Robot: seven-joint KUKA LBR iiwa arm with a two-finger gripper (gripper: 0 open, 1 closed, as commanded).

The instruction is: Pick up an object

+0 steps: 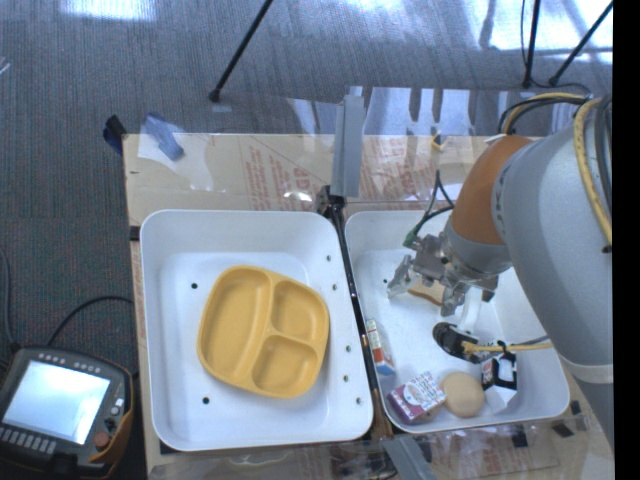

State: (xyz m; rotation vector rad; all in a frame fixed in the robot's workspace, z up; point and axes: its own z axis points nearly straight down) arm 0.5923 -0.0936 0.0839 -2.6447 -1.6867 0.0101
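Pincer [432, 288]: mine, lowered into the right bin [545, 393], over the upper-middle of its floor; whether it is released or clenched I cannot tell from this angle. My arm [560, 228] enters from the right edge, grey, with the orange band [485, 193] just above the wrist, and it bends down and leftward so that the wrist hangs over the bin's back half.

Right bin, contents: a pale tan piece [424, 293] lies directly beneath my pincer, partly hidden by it; I cannot tell whether the two touch. A slim tube [376, 350] with a red mark lies along the left wall. Near the front wall sit a maroon packet [417, 399] and, touching it on its right, a round beige lump [462, 395]. Just right of the lump lies a small black-and-white item [501, 372], too small to identify.

Left bin [170, 238], contents: one yellow divided plate [265, 330], flat, with three compartments, turned at a slight angle, set near the centre.

Both bins stand side by side on the worktop [230, 173]. A strip of blue tape [161, 136] lies at its far left corner. A handheld screen unit [62, 404] rests on the floor at lower left.
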